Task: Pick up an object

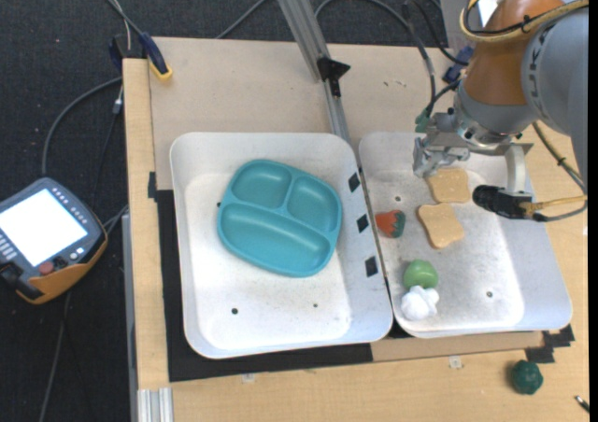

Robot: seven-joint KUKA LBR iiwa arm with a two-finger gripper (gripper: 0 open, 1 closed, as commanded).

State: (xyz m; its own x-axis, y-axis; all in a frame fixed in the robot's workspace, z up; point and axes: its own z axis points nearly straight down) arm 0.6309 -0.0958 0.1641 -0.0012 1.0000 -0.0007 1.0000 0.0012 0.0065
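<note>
Toast piece (450, 187): in the right bin (537, 266), far end, just below the gripper (439, 161), touching or nearly so.
Fingers: state impossible to tell; nothing seen between them.
Second toast piece (440, 224): just nearer, mid-bin.
Arm (523, 61): reaching in from the right, wrist bent down over the bin's far end.
Left bin (201, 252): holding a teal divided plate (278, 216).

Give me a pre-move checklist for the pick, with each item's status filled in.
1. Hand over the right bin: ok.
2. Hand lined up near a target, the upper toast piece: ok.
3. Anything held in the hand: cannot tell.
4. Lower toast piece lying apart from the upper one: ok.
5. Green item and white item separated: not ok, they touch.
6. Teal plate away from the hand, in the left bin: ok.
</note>
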